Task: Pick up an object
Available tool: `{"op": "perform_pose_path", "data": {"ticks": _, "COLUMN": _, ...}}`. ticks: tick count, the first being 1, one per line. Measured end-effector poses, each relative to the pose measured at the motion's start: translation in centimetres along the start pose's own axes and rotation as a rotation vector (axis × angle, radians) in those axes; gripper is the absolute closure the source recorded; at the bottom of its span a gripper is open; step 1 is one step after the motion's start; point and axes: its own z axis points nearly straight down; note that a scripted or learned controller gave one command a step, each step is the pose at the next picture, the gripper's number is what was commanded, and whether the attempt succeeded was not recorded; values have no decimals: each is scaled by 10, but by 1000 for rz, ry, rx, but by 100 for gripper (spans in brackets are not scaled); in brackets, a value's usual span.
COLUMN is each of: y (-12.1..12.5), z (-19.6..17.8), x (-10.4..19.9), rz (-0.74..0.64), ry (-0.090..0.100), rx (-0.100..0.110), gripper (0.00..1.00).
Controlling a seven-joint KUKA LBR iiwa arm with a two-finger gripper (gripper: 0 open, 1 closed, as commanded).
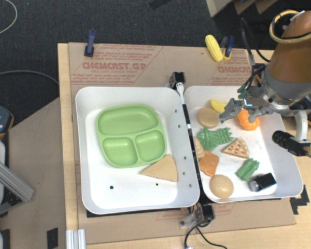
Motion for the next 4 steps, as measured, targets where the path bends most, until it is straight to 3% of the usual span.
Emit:
{"op": "perform_pose_path", "data": {"ticks": 1, "y": -70, "z": 136, "x": 1, "rz": 4, "ry": 3, "rx": 16, "gripper": 0}}
{"op": "perform_pose_path", "data": {"ticks": 2, "y": -63, "z": 118, "x": 1, "rz": 2, "ry": -1, "rx": -5, "gripper": 100}}
{"op": "perform_pose_path", "data": {"ticks": 3, "y": -68, "z": 35, "x": 93, "rz": -10, "ry": 3, "rx": -10, "gripper": 100}}
{"op": "perform_pose_path", "data": {"ticks": 4, "y": -75, "z": -47, "x": 144, "rz": -8, "ry": 3, "rx": -12, "gripper": 100}}
